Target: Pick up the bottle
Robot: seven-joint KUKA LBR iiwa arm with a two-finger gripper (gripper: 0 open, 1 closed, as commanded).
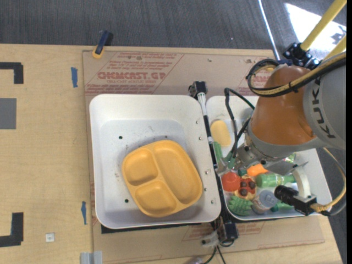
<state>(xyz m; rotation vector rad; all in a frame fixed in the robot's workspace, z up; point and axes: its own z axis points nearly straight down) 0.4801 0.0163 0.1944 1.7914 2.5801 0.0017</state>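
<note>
Bottle [273,179]: green, lying on its side in the right bin [322,176], roughly level across the view, among a pile of small toys toward the bin's near edge; its left part is covered by the arm. Just beside it, an orange piece [256,170] on its upper left, a red piece [231,181] further left, a green ridged piece [240,204] below near the bin's front wall, and a pale yellow piece [220,132] well up the bin by the divider. Arm [286,111] enters from the right, orange band over the right bin, wrist pointing down and toward the left, ending low over the toy pile. Pincer [240,161] sits just left of the bottle; cannot tell its opening. Left bin [104,120] holds a yellow tray [161,177] with three compartments, lying flat, turned askew. Both bins rest on the tabletop [44,147].
</note>
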